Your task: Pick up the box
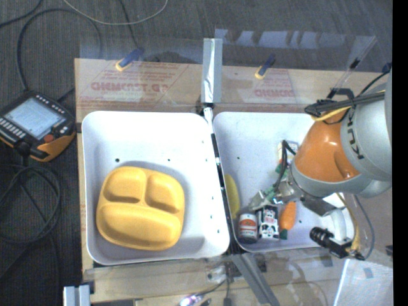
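The box [270, 223] is small and white with black and red print. It stands near the front edge of the right bin [248, 145], between a brown can [247, 227] and an orange carrot [288, 215]. My gripper [269, 201] hangs directly over the box, close above its top. The grey and orange wrist behind it hides the bin's right half. Nothing shows as lifted off the bin floor.
A yellow banana [232, 193] lies along the right bin's left wall. In the left bin [95, 132] sits a yellow divided tray [141, 206]. A teach pendant [35, 125] rests on the floor at the far left.
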{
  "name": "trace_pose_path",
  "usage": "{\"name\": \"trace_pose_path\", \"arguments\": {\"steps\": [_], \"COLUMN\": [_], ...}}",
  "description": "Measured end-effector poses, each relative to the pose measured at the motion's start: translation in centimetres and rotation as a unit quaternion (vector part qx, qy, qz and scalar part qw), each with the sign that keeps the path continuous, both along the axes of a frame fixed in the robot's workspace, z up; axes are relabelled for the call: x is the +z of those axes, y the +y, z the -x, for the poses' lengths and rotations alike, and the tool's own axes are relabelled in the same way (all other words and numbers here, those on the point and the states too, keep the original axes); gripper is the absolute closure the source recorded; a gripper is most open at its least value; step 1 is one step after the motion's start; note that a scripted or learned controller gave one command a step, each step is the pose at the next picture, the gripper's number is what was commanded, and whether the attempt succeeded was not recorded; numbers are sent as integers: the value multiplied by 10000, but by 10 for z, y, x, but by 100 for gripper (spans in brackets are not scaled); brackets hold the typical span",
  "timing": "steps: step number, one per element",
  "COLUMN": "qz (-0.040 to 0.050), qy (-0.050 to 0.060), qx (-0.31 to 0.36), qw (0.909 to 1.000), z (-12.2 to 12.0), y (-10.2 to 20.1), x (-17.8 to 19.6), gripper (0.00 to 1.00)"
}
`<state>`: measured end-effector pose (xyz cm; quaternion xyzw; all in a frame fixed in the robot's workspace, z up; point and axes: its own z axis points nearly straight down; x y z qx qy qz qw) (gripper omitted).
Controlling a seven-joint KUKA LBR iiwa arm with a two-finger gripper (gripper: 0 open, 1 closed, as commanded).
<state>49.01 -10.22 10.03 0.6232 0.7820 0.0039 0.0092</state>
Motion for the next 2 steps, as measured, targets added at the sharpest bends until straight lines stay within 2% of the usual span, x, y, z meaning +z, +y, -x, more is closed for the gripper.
{"name": "trace_pose_path", "arguments": {"steps": [1,2], "qz": [-24,-39], "qy": [106,108], "qx": [-791,-1535], "qw": [9968,9881], "z": [6,7], "y": [42,38], "x": [83,82], "gripper": [100,100]}}
